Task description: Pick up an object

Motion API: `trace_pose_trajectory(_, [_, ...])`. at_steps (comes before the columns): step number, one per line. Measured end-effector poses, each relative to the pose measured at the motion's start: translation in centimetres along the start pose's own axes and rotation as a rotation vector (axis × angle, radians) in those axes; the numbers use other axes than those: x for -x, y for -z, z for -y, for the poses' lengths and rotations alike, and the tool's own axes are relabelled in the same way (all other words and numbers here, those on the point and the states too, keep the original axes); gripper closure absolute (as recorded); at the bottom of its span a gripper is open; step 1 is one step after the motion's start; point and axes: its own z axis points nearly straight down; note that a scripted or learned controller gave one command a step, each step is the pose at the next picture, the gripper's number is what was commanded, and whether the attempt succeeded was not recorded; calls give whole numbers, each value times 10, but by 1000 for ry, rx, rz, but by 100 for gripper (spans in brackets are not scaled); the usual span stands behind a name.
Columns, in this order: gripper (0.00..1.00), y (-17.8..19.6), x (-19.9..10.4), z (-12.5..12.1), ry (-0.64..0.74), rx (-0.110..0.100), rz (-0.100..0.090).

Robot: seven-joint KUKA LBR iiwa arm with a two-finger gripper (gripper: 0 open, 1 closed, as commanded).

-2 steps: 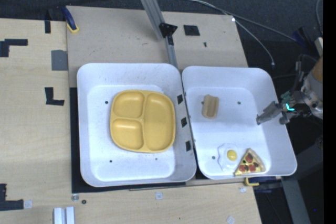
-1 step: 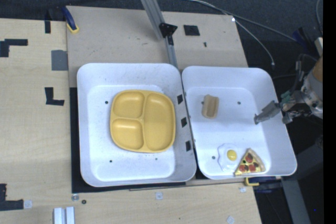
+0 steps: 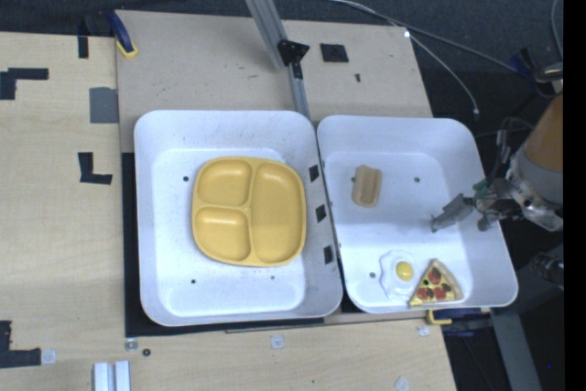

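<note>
Pale wooden bench (image 3: 211, 59) with black tape marks, two white bins touching side by side, left bin (image 3: 151, 197) at nine o'clock, right bin (image 3: 458, 146) at three o'clock

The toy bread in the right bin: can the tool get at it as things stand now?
Probably yes. The toy bread lies alone on the bin floor, apart from the egg and pizza slice; nothing stands between it and the tool.

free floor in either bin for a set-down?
Right bin: bare floor between the tan block and the gripper. Crowded at the near edge: fried egg, pizza slice. Left bin: yellow divided plate fills the middle; bare margins around it.
</note>
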Motion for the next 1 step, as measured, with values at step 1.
trace_pose_trajectory(1, [0, -44, -1, 4, 1, 0, 0])
